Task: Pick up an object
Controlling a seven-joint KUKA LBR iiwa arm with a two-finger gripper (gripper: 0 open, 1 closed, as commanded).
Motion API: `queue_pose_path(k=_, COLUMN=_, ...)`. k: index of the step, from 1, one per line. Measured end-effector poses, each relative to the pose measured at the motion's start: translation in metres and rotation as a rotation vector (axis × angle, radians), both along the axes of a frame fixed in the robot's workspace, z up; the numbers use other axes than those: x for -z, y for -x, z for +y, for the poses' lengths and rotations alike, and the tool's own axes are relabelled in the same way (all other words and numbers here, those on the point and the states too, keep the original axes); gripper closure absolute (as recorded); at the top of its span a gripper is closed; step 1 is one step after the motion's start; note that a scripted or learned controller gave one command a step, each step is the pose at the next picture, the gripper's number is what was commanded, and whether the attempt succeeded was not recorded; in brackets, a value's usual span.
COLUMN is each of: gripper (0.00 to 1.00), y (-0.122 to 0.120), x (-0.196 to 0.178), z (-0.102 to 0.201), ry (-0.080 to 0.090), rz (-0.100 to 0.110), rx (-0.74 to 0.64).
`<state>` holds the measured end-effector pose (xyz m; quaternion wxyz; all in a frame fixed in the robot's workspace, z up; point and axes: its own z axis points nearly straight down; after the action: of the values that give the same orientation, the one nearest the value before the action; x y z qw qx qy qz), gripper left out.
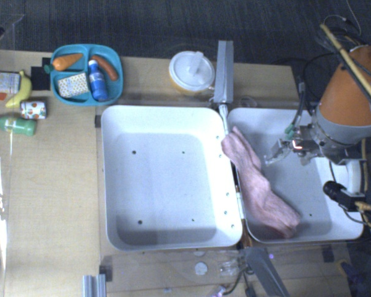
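A pink cloth (260, 187) lies crumpled along the left side of the right white bin (341, 226), its upper end draped over the rim between the two bins. My gripper (283, 151) hangs over the upper middle of that bin, just right of the cloth's upper end and apart from it. Nothing shows in the gripper. The grey arm with its orange band (349, 98) comes in from the right above it.
The left white bin (114, 184) sits beside the right one. Behind the bins are a metal post (223, 73), a white lidded bowl (191, 72) and a blue divided plate (86, 73) of toy food. A banana (20, 90), can (33, 109) and green bottle (12, 125) lie far left.
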<state>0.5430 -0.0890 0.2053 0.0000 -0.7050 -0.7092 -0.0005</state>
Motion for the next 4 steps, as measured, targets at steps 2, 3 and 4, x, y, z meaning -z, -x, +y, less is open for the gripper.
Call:
queue_pose_path(k=2, gripper=0.0, y=-0.056, x=0.019, z=0.037, ry=0.002, rz=-0.006, rx=-0.436)
queue_pose_path(k=3, gripper=0.0, y=-0.048, x=0.11, z=-0.003, ry=0.003, rz=-0.007, rx=-0.415)
queue_pose_path(k=4, gripper=0.0, y=0.011, x=0.115, z=-0.03, ry=0.006, rz=-0.013, rx=-0.418)
